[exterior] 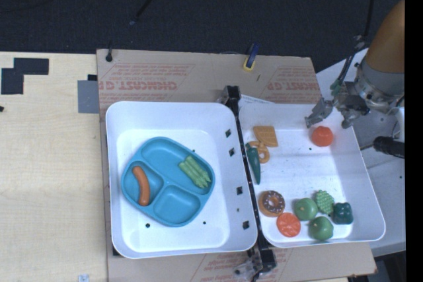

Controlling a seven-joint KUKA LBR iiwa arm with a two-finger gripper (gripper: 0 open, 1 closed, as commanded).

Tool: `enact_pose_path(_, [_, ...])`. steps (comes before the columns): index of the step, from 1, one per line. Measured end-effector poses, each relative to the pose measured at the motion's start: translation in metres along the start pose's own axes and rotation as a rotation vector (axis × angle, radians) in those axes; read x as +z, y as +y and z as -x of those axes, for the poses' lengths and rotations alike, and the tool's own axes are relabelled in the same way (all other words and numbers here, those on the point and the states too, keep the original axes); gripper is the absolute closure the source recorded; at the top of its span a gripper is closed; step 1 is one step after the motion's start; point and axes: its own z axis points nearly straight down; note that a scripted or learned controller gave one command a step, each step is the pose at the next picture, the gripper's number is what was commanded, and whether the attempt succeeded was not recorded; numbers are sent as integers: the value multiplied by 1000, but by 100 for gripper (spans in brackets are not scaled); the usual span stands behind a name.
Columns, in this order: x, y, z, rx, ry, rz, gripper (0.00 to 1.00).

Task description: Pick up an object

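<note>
— Camera view first: where is the gripper (334, 113)?

— At the far right corner of the right bin (370, 201), above its rim. Its two fingers stand apart with nothing between them.

— And the nearest object?

— An orange-red ball (322, 136), just below the fingers, lying on the bin floor (near them, but not in their grasp).

— What else lies in that bin?

— A tan cracker (266, 135) and a pretzel (258, 152) by the dividing wall, with a dark green pepper (254, 164) beside them. Toward the near edge sit a chocolate donut (271, 203), a red tomato (288, 224), two green apples (312, 218), a light green knobbly piece (324, 201) and a dark green one (342, 212), clustered close.

— The left bin (125, 122)?

— It holds a blue divided plate (173, 208) with a sausage (141, 184) in one compartment and green beans (195, 170) in another.
</note>
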Motion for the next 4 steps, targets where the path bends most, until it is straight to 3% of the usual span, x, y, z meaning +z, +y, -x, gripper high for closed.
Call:
enact_pose_path(1, [-9, 3, 0, -2, -3, 15, 0])
enact_pose_path(2, [55, 2, -2, -3, -2, 8, 0])
enact_pose_path(3, [91, 11, -7, -3, -1, 16, 0])
enact_pose_path(4, [95, 12, -7, -3, -1, 16, 0])
